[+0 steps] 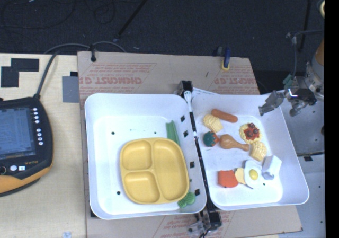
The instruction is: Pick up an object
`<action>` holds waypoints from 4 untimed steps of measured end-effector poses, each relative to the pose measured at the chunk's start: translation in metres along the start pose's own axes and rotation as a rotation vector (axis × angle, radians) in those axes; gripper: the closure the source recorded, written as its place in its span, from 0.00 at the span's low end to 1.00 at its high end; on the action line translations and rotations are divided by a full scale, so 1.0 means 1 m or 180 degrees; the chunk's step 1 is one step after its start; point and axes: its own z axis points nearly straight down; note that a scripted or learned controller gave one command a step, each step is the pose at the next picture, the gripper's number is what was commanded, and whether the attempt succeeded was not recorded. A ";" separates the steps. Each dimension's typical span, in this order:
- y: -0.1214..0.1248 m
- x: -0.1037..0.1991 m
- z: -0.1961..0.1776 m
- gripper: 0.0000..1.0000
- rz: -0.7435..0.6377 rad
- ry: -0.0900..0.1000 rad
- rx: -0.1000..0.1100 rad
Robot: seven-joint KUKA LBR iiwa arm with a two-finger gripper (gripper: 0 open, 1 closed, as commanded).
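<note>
White right bin (pixel 288 178) holds toy food (pixel 233 141), gripper (pixel 283 102) hovering near its upper-right rim.

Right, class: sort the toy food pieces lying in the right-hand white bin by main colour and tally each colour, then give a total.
Yellow: 3 - corn cob, crinkled yellow piece, pasta round with red sauce
Orange-red: 2 - sausage, flat red-orange block
Brown: 1 - chicken drumstick
Green: 1 - small dark green vegetable
White: 1 - fried egg
Total: 8
</note>
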 end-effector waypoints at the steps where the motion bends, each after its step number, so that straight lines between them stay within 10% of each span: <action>1: -0.063 0.069 -0.197 0.00 -0.0015 -0.0005 -0.0061; 2: -0.061 0.068 -0.196 1.00 -0.0012 -0.0006 0.0003; 3: -0.094 0.115 -0.059 1.00 -0.0008 0.0010 0.0053; 4: -0.043 0.192 0.010 1.00 -0.0022 0.0005 0.0020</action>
